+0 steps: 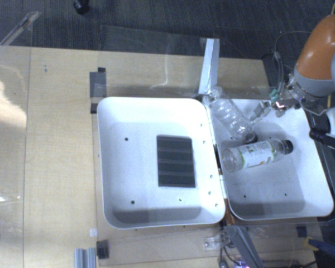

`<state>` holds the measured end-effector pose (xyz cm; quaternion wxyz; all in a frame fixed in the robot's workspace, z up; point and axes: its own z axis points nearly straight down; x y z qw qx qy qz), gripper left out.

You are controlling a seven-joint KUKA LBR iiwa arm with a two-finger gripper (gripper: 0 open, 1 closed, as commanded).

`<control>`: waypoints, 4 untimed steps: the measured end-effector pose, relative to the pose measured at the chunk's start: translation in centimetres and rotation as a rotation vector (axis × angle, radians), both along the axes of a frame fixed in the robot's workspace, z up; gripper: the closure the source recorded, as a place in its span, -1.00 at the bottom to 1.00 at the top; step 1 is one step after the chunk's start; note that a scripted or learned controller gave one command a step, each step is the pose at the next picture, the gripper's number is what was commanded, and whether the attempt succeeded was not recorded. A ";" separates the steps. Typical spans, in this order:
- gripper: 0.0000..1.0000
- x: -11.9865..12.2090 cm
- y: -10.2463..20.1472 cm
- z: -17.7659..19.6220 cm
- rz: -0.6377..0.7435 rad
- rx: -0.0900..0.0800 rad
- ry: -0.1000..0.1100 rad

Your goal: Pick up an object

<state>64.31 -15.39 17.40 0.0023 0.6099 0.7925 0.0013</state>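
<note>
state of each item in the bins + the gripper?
clear bottle: lying on its side, right bin, cap toward the far left corner.
labelled bottle: lying on its side, right bin, dark cap pointing right.
black ribbed block: lying flat, middle of the left bin.
gripper: over the right bin's far edge, holding nothing.

two bins [109,149], two bottles [257,153], one black block [176,161]

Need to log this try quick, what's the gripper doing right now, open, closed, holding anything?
Gripper: cannot be told; it sits over the right bin, near the two clear bottles.
</note>
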 end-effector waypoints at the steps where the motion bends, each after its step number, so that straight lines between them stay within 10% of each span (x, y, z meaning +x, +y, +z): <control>1: -1.00 -0.5 0.6 -2.7 0.046 0.000 -0.002; 3: -1.00 -7.3 2.6 -7.4 0.134 -0.039 -0.036; 4: -1.00 2.5 3.7 -8.4 0.073 -0.011 0.006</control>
